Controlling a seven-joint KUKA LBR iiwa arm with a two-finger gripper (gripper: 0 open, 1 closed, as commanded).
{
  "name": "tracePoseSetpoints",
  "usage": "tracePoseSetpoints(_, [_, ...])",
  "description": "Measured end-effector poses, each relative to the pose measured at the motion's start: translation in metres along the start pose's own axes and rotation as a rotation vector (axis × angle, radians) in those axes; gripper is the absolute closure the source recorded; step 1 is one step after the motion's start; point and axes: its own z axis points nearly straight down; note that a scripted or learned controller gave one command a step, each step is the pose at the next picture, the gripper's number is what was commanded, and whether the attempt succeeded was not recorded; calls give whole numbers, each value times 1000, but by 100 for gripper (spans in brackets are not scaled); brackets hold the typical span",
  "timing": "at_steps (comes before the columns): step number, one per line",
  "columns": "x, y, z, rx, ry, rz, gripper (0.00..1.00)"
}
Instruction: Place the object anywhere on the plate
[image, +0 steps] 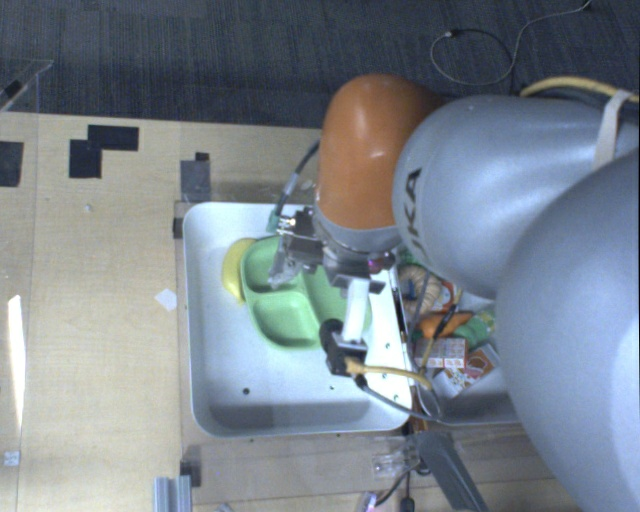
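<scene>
A yellow thing sits at the left edge of the green plate and touches it. It is hard to tell if it lies on the plate or partly under it. The plate lies in the left white bin. The claw hangs low over the plate, just beside the yellow thing. The big grey arm covers it, so nobody can tell if it is open or closed. The right bin holds a heap of small things, one of them orange.
</scene>
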Motion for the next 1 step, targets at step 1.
tracePoseSetpoints(1, [0, 1, -11, -1, 3, -4, 100])
